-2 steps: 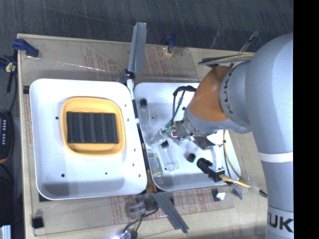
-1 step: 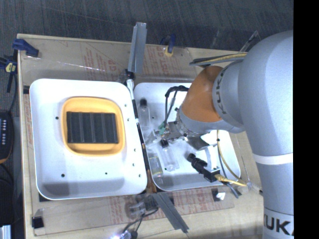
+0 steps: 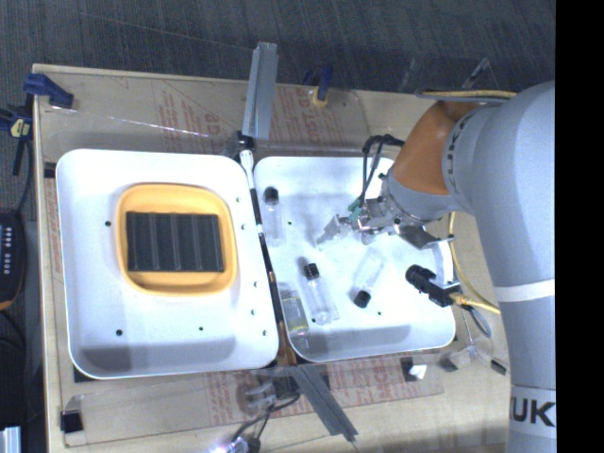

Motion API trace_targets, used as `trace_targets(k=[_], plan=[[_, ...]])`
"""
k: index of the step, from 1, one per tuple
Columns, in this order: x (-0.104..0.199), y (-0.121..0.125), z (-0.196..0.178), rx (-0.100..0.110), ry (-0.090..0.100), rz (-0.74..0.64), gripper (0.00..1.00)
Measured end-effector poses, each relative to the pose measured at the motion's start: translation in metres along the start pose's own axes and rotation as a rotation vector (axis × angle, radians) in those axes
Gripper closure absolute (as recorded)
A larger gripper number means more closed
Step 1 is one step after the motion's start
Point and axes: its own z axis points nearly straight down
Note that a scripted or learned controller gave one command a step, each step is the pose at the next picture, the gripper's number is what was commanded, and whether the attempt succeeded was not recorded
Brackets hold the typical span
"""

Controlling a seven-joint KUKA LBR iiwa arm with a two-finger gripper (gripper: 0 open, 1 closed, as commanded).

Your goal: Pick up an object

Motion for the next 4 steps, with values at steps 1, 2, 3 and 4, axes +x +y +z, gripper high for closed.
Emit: trace_targets(k=[1,2,3,4], plan=[[0.067,0.000,0.001,0.003,0.000,-0.032,0.00],[0.084,-0.056,0.001,0.004,0.001,-0.035,0.00],[0.084,-0.056,-0.008,0.007,0.001,-0.039,1.00],[0.122,0.041,-0.100,0.000,-0.001,-0.067,1.00]])
